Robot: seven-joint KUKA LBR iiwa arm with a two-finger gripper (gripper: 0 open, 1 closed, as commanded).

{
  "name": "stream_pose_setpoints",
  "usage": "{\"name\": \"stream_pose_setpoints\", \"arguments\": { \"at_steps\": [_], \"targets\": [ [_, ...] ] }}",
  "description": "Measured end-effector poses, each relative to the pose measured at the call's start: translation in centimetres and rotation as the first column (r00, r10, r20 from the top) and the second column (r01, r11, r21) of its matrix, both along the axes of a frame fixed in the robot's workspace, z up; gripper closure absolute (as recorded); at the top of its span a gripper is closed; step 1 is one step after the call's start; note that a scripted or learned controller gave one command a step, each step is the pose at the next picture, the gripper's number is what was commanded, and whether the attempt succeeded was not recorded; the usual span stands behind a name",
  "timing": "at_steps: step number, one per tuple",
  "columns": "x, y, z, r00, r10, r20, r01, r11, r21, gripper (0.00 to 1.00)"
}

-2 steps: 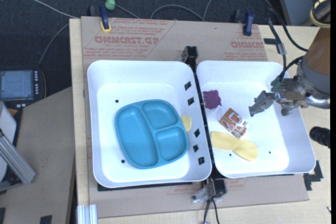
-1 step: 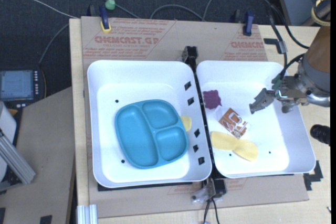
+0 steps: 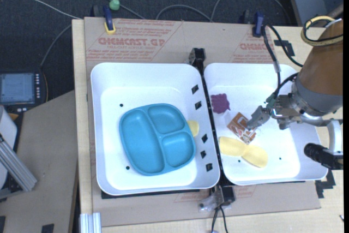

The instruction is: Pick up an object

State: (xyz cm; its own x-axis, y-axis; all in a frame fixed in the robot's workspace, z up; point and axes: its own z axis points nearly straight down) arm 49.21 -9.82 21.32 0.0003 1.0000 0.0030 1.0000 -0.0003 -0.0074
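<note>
In the right bin [image 3: 283, 76] lie a purple lump [image 3: 220, 102], a small brown and white packet [image 3: 238, 124] and a pale yellow banana-shaped piece [image 3: 244, 151]. My gripper [image 3: 252, 127] reaches in from the right and sits low at the packet's right edge, touching or just above it. The packet rests on the bin floor. The purple lump is up and to the left of the gripper, and the yellow piece is just below it.
The left bin [image 3: 109, 84] holds a blue divided plate [image 3: 157, 138] with a small yellow thing [image 3: 193, 128] peeking out at its right rim. A divider with black clips [image 3: 203, 117] separates the bins. Cables [image 3: 275, 57] run along the right bin's upper side.
</note>
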Motion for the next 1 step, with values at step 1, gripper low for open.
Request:
{"name": "stream_pose_setpoints", "arguments": {
  "at_steps": [1],
  "targets": [
    [0.02,0.44,-4.31,1.0,0.0,0.0,0.0,1.0,0.0,0.0]
  ]
}}
